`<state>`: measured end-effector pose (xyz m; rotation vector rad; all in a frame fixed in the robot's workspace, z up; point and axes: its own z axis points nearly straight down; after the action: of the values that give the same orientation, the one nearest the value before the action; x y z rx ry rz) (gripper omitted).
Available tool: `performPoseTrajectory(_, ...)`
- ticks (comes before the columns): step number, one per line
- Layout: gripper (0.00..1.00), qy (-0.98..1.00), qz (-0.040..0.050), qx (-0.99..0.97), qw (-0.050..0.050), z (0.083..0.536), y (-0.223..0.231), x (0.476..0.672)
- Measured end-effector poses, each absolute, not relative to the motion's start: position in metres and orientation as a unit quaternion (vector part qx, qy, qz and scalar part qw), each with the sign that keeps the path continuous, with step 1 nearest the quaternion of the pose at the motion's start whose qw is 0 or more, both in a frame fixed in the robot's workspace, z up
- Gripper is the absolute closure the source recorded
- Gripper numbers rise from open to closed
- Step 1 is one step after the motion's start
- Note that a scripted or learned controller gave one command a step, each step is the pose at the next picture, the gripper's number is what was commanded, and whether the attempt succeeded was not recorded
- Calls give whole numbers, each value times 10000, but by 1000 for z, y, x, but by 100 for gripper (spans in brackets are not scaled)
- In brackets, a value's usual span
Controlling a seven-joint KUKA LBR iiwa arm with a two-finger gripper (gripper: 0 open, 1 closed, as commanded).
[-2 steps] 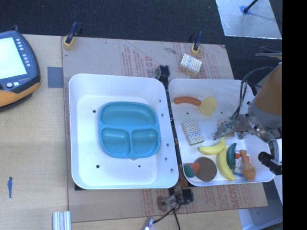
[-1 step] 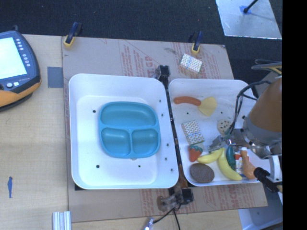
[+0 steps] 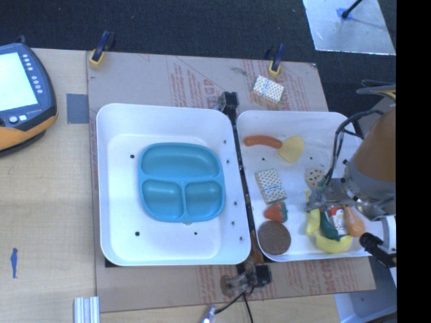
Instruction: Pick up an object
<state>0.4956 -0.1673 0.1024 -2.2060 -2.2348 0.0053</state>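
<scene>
The right bin (image 3: 306, 120) holds several toy foods: a red sausage (image 3: 262, 140), a pale yellow wedge (image 3: 291, 149), a patterned block (image 3: 271, 184), a red and green piece (image 3: 275, 212), a brown disc (image 3: 274, 237), a speckled round piece (image 3: 314, 177) and a yellow banana (image 3: 328, 242). A green piece (image 3: 328, 226) and an orange piece (image 3: 353, 221) lie by the banana. My gripper (image 3: 322, 204) hangs low over the banana and green piece at the bin's right side. The arm's body hides what lies beneath it.
The left bin (image 3: 111, 180) bears a blue divided plate (image 3: 180, 182). A second patterned block (image 3: 269, 89) lies on the cardboard behind the right bin. A control pendant (image 3: 17, 93) rests at the far left. Blue clamps (image 3: 100, 48) hold the cardboard's back edge.
</scene>
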Motion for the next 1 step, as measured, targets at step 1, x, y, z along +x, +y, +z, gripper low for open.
performPoseTrajectory(1, 100, -7089, 5, -7054, 13, 189, -113, 501)
